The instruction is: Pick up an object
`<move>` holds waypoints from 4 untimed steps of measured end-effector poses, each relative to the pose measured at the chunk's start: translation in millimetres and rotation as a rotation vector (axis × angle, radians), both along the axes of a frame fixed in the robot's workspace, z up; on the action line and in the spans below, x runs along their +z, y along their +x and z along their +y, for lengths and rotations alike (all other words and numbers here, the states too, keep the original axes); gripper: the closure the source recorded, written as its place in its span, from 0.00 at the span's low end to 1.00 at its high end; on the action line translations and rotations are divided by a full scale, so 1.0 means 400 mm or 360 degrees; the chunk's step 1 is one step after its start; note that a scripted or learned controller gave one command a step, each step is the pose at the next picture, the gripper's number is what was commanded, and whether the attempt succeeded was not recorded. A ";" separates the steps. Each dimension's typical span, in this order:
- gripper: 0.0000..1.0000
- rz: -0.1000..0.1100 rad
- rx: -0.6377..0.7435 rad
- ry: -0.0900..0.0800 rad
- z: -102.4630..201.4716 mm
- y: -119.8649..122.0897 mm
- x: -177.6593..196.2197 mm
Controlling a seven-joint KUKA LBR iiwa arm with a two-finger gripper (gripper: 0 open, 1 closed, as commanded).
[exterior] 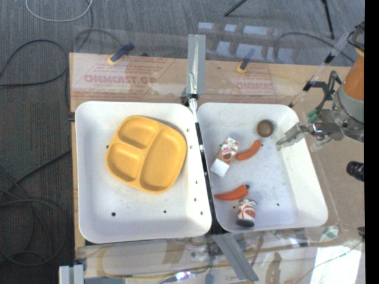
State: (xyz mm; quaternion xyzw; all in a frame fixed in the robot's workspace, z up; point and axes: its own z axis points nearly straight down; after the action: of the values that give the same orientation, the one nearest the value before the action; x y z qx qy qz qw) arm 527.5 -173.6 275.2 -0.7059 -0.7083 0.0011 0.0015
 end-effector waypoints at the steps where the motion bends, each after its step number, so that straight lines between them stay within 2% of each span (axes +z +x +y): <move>1: 0.00 -0.0001 0.0174 0.0000 0.066 0.115 -0.291; 2: 0.00 -0.0054 0.0306 -0.0013 0.137 0.165 -0.387; 3: 0.00 -0.0065 0.0311 -0.0003 0.123 0.238 -0.415; 4: 1.00 -0.0102 0.0321 -0.0007 0.134 0.256 -0.371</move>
State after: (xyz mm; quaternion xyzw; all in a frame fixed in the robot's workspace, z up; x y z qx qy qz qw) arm 630.1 -119.9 126.9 -0.6307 -0.7754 -0.0198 -0.0228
